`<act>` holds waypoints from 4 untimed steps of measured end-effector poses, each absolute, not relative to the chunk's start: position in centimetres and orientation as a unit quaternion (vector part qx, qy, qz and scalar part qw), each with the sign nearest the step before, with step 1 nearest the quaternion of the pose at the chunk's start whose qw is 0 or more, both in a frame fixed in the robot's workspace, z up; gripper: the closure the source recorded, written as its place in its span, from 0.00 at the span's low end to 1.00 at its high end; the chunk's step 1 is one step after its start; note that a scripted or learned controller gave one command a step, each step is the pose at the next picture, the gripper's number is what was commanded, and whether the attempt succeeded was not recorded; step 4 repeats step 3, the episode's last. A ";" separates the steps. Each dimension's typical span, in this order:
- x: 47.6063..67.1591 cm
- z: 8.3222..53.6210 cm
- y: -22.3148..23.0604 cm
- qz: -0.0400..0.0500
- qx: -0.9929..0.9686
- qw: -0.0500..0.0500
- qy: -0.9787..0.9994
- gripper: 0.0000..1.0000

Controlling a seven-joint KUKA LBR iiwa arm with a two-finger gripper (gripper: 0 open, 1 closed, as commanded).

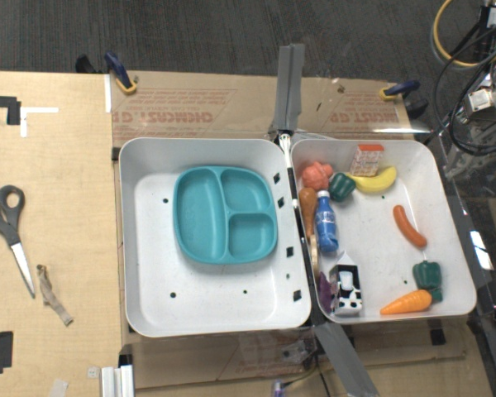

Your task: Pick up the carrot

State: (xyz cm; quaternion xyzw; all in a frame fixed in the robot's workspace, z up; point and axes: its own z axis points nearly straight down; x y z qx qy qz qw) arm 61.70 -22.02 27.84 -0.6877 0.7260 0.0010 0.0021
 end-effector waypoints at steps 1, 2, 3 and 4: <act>65.3 27.6 -22.0 -0.001 -0.746 0.003 0.666 1.00; 64.2 26.1 -21.7 0.000 -0.795 0.002 0.606 1.00; 66.0 27.7 -21.3 -0.001 -0.905 0.003 0.426 1.00; 66.0 27.7 -21.3 -0.001 -0.905 0.003 0.426 1.00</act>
